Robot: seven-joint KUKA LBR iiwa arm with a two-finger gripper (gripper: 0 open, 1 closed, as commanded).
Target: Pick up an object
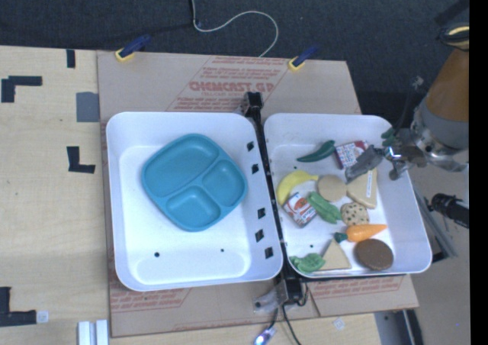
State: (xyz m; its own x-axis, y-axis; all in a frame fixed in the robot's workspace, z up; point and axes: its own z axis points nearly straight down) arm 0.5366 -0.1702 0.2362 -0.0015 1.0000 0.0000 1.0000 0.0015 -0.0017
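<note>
My gripper (378, 171) hangs over the upper right part of the right bin (408, 217), its two fingers spread open with nothing held between them. Its left finger (361, 166) is just beside a red and white packet (348, 153) and above a tan cracker (365, 190). Toy food fills this bin: a green pepper (316, 153), a yellow banana (293, 183), a tan round biscuit (330, 187), a small red can (302, 211), a chip cookie (353, 214), a carrot (364, 233), a brown disc (374, 254) and a sandwich wedge (335, 255).
The left bin (130, 183) holds a blue divided plate (194, 181). A black divider with clips (263, 183) joins the two bins. The arm's grey and orange wrist (448, 107) stands off the right bin's right edge. A white cable (229, 23) lies behind the bins.
</note>
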